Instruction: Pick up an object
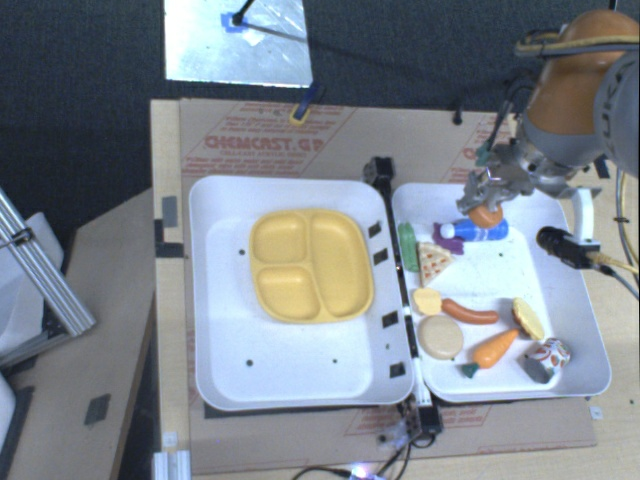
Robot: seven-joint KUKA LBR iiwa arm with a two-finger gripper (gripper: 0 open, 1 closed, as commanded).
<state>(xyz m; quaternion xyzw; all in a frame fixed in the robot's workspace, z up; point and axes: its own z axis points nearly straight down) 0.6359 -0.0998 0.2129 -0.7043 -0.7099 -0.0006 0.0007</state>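
Gripper [487, 196] low over upper part of right bin [585, 313], right of frame centre, directly above small orange piece [486, 216]. Grip state: cannot tell.

Orange piece: rounded, sitting on or against blue bottle [478, 231], which lies flat with white cap [446, 232] pointing left.

Handling, as judgement: toy food, likely light, stiff plastic, smooth and slippery; rounded shape may squirt out of pinch. Best hold across widest middle, keeping off bottle beneath.

Nearby: pizza slice [433, 261] just below-left, green piece [408, 244] at bin's left wall.

A yellow divided plate [309, 265] lies in the left white bin [215, 268], below a foil sheet [238, 28].
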